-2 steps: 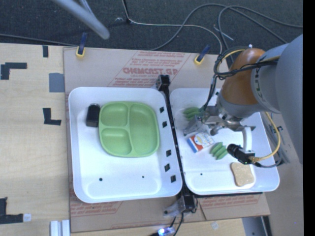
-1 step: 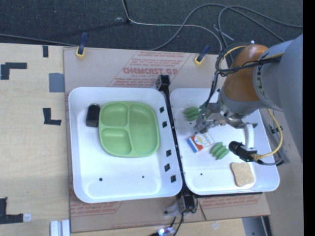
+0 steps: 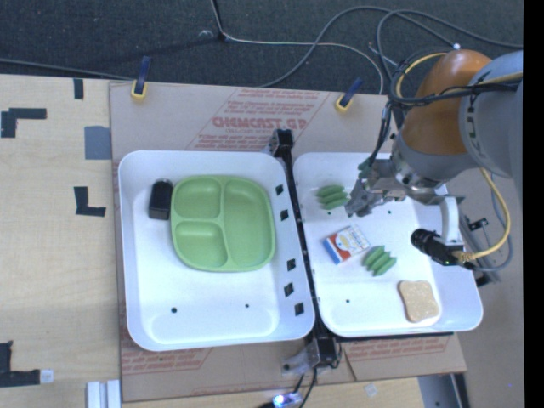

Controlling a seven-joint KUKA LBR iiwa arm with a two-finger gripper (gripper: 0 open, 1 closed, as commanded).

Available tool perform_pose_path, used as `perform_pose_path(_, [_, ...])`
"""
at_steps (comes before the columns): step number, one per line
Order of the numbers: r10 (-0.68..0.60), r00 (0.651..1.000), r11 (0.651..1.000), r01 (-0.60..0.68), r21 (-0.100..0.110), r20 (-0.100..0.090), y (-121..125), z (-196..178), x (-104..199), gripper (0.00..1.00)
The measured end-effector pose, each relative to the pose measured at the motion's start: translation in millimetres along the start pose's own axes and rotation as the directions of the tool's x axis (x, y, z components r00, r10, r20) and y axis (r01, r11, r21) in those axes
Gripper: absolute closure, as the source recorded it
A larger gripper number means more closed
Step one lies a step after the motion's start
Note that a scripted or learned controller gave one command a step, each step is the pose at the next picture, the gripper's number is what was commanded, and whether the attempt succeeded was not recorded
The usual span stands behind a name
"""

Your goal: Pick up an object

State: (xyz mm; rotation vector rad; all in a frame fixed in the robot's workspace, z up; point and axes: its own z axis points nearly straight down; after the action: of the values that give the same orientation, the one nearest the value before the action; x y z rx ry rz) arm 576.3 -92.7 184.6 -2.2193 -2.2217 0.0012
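Note:
The right bin (image 3: 459, 313) holds a green ridged piece (image 3: 331, 196) at its upper left, a small red, white and blue box (image 3: 346, 245) in the middle, a second green ridged piece (image 3: 379, 260) beside the box, and a tan slice like bread (image 3: 418, 300) at the lower right. My gripper (image 3: 364, 201) hangs over the bin's upper middle, just right of the first green piece and above the box. I see nothing between its fingers.
The left bin (image 3: 144, 313) holds a green divided plate (image 3: 223, 223) with a small black object (image 3: 161, 200) at its left edge. A black divider (image 3: 293, 228) runs between the bins. Cables (image 3: 484, 253) trail near the right bin's right edge.

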Motion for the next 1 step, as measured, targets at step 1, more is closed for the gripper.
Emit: perform_pose_path(1, [0.000, 1.000, 1.000, 0.000, -0.002, 0.000, 0.4, -32.1, 0.2, 1.00])
